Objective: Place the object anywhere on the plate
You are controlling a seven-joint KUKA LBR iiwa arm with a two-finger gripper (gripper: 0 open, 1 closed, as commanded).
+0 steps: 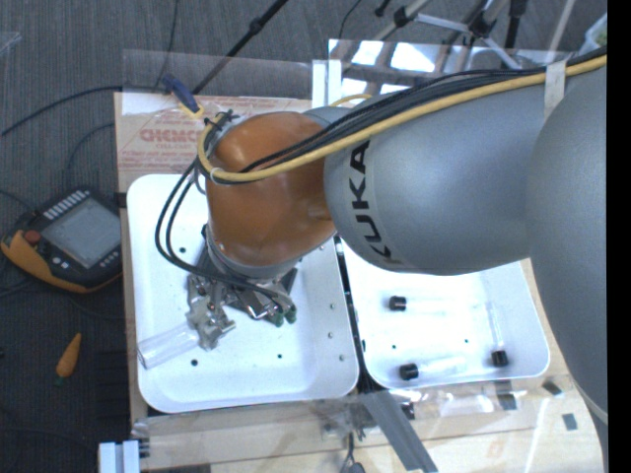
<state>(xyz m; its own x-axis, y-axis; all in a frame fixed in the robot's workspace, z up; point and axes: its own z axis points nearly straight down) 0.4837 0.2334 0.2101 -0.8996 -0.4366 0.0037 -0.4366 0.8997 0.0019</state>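
1. Claw point(210, 321) down inside the left bin point(296, 363), close above its white floor, under the orange band point(261, 190) of the arm point(444, 195).
2. Cannot tell whether wide or narrow: metal parts bunched together and seen from above, gap not readable.
3. Clear tube point(166, 345), taken as the task's object, lying flat on the bin floor just beside the claw, down and toward the view's left of it. Near end right at the claw's tip; touching or merely adjacent, cannot tell. Not seen clamped.
4. Yellow and black cables point(394, 106) running along the top of the arm and looping down past the orange band, above the claw.
5. Right bin point(523, 304) well apart from the claw, toward the view's right, beyond the shared rims.
6. Three small black pieces in that bin: one point(396, 304) nearest the claw, about level with it; two more point(407, 371) point(499, 359) lower in the view and farther off. Faint clear pieces among them, too pale to make out.
7. Cardboard sheet point(158, 136) with red print at the worktop's far edge, beyond the claw.
8. Handheld pendant point(74, 236) with a grey screen off the worktop, far toward the view's left of the claw.
9. Small orange item point(66, 355) on the dark floor, beyond the tube on the same side.
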